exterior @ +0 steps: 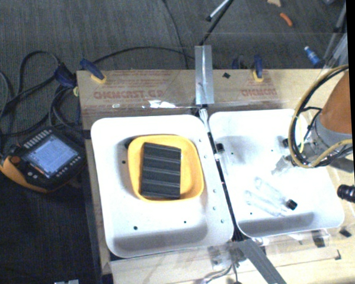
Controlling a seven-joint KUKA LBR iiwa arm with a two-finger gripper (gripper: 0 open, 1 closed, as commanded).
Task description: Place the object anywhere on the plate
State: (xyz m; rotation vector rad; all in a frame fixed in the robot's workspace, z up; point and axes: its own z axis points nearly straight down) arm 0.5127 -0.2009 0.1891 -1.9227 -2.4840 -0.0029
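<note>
Yellow plate (194,173) in the left bin (108,172) already carried the dark ribbed block (161,169), lying flat on it; placing looked done. Arm (336,121) sat over the right bin (249,152); jaw state unclear.

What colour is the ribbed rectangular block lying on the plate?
Dark grey ribbed block, on the yellow plate, camera view.

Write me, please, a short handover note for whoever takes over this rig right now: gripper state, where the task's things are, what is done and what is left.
Gripper: the arm sits over the right bin's right edge; whether it holds anything cannot be told.
Things: the dark ribbed block lies on the yellow plate in the left bin. A clear, see-through item lies in the right bin.
Done: the block appears placed.
Left: probably nothing beyond confirming it.
</note>
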